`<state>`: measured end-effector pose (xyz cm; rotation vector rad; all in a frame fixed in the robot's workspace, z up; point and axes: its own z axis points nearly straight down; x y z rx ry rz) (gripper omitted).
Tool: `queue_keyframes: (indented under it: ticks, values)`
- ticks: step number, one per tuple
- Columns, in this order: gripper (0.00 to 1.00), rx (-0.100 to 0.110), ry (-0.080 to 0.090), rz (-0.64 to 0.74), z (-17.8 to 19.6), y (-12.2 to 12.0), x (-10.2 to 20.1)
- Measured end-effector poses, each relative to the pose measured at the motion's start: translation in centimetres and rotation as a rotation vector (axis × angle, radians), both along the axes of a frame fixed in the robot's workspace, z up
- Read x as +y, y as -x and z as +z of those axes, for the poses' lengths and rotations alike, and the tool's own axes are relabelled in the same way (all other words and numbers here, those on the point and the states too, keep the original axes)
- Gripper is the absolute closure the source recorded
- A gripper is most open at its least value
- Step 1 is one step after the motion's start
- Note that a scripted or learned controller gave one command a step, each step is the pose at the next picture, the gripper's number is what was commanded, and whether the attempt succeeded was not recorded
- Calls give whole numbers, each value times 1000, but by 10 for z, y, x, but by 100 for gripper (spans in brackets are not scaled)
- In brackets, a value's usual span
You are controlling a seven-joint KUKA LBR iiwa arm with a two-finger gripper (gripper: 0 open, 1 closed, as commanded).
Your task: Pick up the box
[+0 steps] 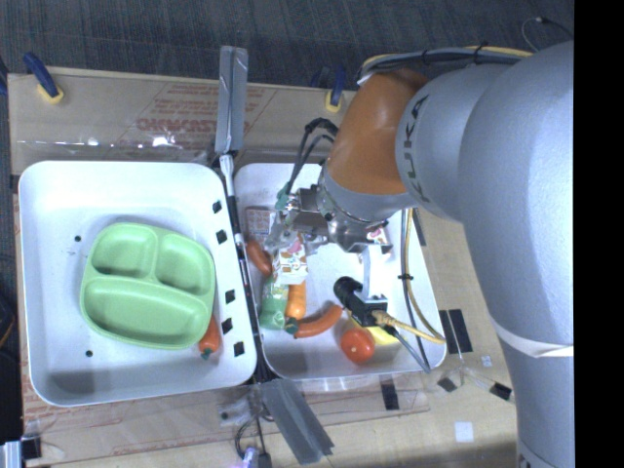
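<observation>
The box, a small carton with white, green and red print, lies in the right bin near its left wall. My gripper hangs just above the box's upper end, under the grey arm and its orange band. I cannot tell whether it touches the box. The arm hides much of the bin's back half.
Around the box lie an orange carrot, a green item, another carrot and a red tomato. The left bin holds a green divided plate and a carrot.
</observation>
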<state>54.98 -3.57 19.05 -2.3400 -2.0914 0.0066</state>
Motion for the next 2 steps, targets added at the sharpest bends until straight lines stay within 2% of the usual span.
queue_keyframes:
  ticks: [1, 2]
  values:
    - [100, -3, 0, -3, 117, -104, 39]
    - [100, 1, 0, 36, 5, -8, 30]
